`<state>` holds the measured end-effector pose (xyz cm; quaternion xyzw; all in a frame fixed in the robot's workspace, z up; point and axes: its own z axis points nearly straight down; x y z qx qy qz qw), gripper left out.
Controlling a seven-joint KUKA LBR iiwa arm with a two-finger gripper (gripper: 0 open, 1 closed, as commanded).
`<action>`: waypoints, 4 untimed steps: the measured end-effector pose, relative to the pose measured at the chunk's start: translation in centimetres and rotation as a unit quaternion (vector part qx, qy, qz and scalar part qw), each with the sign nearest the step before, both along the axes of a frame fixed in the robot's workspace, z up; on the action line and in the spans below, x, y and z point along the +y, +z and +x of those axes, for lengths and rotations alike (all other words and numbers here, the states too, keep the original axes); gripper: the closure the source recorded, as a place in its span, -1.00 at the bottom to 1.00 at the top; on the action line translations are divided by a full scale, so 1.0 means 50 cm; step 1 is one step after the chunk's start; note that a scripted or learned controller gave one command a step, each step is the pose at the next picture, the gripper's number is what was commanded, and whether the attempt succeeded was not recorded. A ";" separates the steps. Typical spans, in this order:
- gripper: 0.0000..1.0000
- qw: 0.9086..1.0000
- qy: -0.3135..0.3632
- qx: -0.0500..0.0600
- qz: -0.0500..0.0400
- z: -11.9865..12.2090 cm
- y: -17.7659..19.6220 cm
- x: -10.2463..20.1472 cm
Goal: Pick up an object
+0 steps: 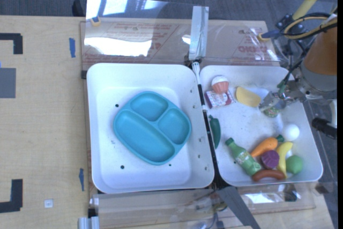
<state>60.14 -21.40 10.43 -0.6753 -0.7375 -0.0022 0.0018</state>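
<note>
Yellow toy point(247, 96) sits unlifted in right bin point(316, 169); claw point(273, 104) low beside it, grip state unreadable, pick pending.

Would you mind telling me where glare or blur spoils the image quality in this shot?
In the camera view, strong glare whitens the clear panel behind the left bin; the gripper area in the right bin looks soft and hard to read; the blue divided plate is evenly lit and sharp.
</note>
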 end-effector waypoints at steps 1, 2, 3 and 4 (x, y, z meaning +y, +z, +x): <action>1.00 1.000 -0.024 0.000 -0.003 0.094 0.028 0.010; 1.00 1.000 -0.016 -0.001 -0.002 0.039 0.147 0.134; 1.00 1.000 0.009 0.002 -0.001 -0.026 0.205 0.338; 1.00 0.999 0.036 0.004 -0.002 -0.075 0.152 0.361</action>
